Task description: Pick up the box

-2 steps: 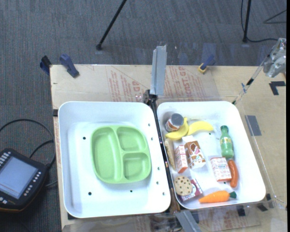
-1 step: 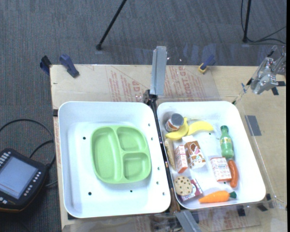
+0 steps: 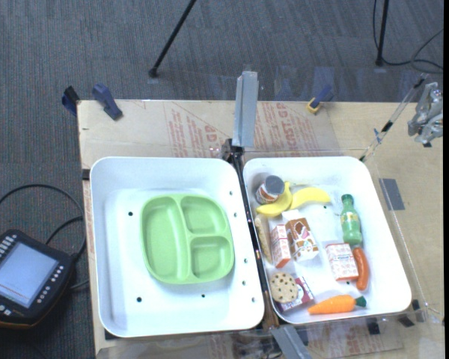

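Three small red-and-white boxes lie in the right bin point(image 3: 382, 200): one point(image 3: 280, 244) left of centre, a second point(image 3: 304, 238) leaning against it, and a third point(image 3: 342, 262) further right. My gripper point(image 3: 426, 118) hangs at the far right edge of the view, above the bench and well beyond the bin's back right corner, far from all the boxes. It is small and partly cut off by the edge.
The right bin also holds a can point(image 3: 269, 188), a banana point(image 3: 299, 199), a green bottle point(image 3: 350, 220), a sausage point(image 3: 361, 268), a carrot point(image 3: 334, 304) and a cookie pack point(image 3: 287, 289). A green divided plate point(image 3: 187, 239) sits in the left bin point(image 3: 108, 200). A pendant point(image 3: 21, 277) lies on the floor at left.
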Robot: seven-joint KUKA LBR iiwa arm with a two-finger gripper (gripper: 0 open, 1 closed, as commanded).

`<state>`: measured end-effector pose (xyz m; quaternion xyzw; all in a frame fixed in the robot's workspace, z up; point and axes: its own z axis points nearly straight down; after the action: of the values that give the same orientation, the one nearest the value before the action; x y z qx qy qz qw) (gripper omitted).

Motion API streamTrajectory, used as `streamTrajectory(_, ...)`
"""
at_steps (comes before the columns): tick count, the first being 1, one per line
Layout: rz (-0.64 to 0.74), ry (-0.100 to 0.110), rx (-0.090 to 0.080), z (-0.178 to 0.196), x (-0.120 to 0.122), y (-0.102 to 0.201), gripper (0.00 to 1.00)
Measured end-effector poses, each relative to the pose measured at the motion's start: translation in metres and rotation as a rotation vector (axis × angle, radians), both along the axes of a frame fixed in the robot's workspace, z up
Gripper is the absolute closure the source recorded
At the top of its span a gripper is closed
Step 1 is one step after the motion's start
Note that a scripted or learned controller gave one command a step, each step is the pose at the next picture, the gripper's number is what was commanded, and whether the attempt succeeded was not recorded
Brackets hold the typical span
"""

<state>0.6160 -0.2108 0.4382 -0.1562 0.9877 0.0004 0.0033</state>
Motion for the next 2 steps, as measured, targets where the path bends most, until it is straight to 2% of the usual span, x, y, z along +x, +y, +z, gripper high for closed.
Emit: streamTrajectory(2,-0.012,-0.012,0.004,0.020,0.002,-0.003,1.00)
